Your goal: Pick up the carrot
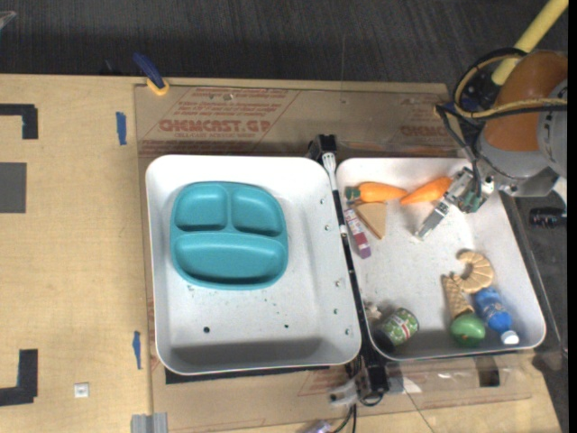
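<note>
Up in the right bin (527, 269), the jaws are hovering open beside two carrots (381, 190) (425, 190), gripping nothing.

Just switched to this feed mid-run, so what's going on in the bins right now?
The gripper is down in the right bin, close beside the right-hand carrot. Nothing visibly sits between its fingers, so no grasp is confirmed. A second carrot lies to the left, next to a tan wedge. The left bin holds a teal divided plate.
</note>
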`<state>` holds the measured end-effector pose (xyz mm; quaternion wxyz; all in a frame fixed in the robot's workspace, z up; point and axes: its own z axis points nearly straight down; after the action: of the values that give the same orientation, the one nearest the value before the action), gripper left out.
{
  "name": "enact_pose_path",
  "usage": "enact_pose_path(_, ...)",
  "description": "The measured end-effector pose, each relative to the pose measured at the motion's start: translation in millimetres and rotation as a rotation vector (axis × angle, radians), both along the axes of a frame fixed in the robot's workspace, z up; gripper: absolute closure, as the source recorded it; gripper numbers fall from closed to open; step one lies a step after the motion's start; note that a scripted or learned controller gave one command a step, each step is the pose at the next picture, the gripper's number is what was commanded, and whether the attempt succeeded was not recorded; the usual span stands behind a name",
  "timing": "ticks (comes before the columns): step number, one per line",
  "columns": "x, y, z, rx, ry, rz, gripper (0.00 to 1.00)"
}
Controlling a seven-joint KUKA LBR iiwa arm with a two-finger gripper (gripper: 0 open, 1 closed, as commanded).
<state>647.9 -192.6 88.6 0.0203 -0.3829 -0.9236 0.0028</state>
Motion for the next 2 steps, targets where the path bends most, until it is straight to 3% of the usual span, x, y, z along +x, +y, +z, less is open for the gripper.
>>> enact_pose_path(1, 0, 17, -1, -0.022, -0.016, -0.237, 0.0)
enact_pose_path(2, 10, 25, -1, -0.028, 0.001, -0.448, 0.0)
